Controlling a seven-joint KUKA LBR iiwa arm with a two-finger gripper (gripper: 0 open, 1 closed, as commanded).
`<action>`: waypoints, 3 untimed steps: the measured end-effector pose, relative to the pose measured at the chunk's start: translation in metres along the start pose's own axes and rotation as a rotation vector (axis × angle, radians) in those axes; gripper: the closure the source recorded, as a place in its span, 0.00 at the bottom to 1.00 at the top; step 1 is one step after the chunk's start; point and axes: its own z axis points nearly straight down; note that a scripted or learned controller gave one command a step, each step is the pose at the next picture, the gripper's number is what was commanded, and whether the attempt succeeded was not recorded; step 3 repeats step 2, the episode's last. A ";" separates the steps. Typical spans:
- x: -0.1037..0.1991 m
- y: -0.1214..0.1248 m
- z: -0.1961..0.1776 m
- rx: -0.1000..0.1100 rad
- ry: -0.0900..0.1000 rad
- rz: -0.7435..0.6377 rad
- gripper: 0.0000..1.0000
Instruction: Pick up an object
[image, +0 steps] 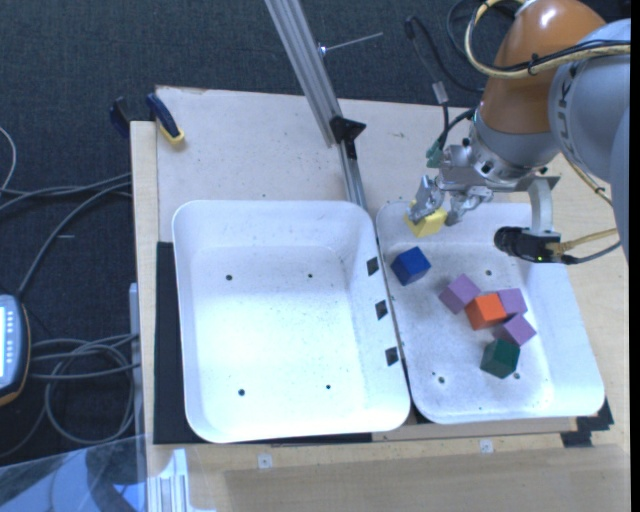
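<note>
— Yellow block (427, 222), see it? It sits right between the fingers of the gripper (437, 208), at the far edge of the right bin (570, 385).

— So the jaws are closed on it?

— Clamped on it, as far as I can see from here. Whether the block is clear of the bin floor, I can't tell.

— What else is in that bin?

— Blue cube (410, 266) just near the yellow one, close to the wall between the bins. Then a cluster further toward us: one purple block (460, 293), an orange block (487, 310) touching it, two more purple ones (512, 300) (519, 329) against the orange, and a dark green cube (500, 357) just below them.

— And the left bin (200, 400)?

— White, speckled with small dark marks, a few dark dots on the floor.

— Any writing or labels anywhere?

— None I can read. The blocks are plain. A blue-and-yellow clamp (165, 117) sits at the far left corner of the bench (250, 140), and a metal rail (310, 70) slants down toward the gap between the bins.

— The arm (560, 80)?

— Grey, orange band, reaching in from the right, wrist over the far rim.
</note>
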 end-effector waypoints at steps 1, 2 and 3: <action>0.065 0.011 -0.002 0.001 0.001 -0.001 1.00; 0.117 0.018 -0.017 0.000 0.001 0.000 1.00; 0.117 0.018 -0.017 0.000 0.001 0.000 1.00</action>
